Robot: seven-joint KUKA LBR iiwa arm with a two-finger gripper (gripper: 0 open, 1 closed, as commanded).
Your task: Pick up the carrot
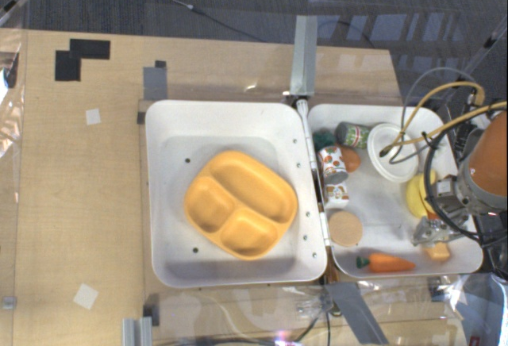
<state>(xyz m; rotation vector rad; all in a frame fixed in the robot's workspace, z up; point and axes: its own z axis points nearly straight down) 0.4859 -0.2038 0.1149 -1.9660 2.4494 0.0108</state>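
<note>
One carrot [386, 263], flat along right bin [397, 270] front wall, bare floor behind. Gripper [429, 235] just beside, right; finger state indiscernible.

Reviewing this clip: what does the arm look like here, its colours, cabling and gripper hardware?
The arm enters at the right edge: a rounded orange band over grey and dark wrist hardware. Yellow and black cables loop off it above the right bin. The gripper is a small grey metal assembly; its finger detail is too small to make out.
</note>
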